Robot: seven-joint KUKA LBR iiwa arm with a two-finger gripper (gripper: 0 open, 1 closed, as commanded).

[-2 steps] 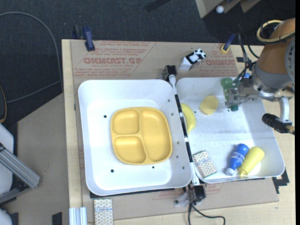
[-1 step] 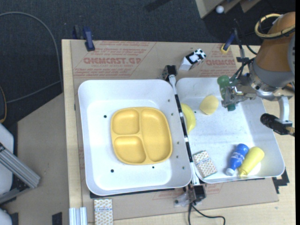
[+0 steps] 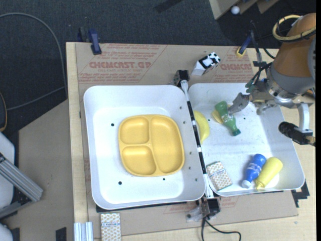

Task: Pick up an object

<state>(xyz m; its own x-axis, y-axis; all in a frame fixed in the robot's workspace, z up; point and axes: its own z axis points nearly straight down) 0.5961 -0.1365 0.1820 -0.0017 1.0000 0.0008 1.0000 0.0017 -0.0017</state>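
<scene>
In the right-hand bin (image 3: 281, 134), toward its far side, lay a small green bottle (image 3: 226, 115), tilted on its side with the neck pointing toward the near edge. The gripper (image 3: 234, 106) hung right at it, reaching in from the arm (image 3: 293, 64) on the right. One grey finger lay against the bottle's upper body, in contact or very close to it. How the jaws stood I could not tell: the wrist and the bottle hid any second finger, and nothing showed the bottle clamped between two pads.

Judged as the likely target. It looked like a light, hollow plastic toy, stiff enough to take a squeeze, but smooth and rounded, so prone to roll or squirt out sideways. Best hold seemed across the fat body rather than the narrow neck.

A yellow banana (image 3: 202, 125) lay just beside it, against the bin's left wall, close enough to crowd a finger. A blue bottle (image 3: 253, 168), a yellow bottle (image 3: 268, 172) and a small patterned box (image 3: 219, 175) sat near the front, well apart. The left bin (image 3: 100, 104) held a yellow divided plate (image 3: 150, 144).
</scene>
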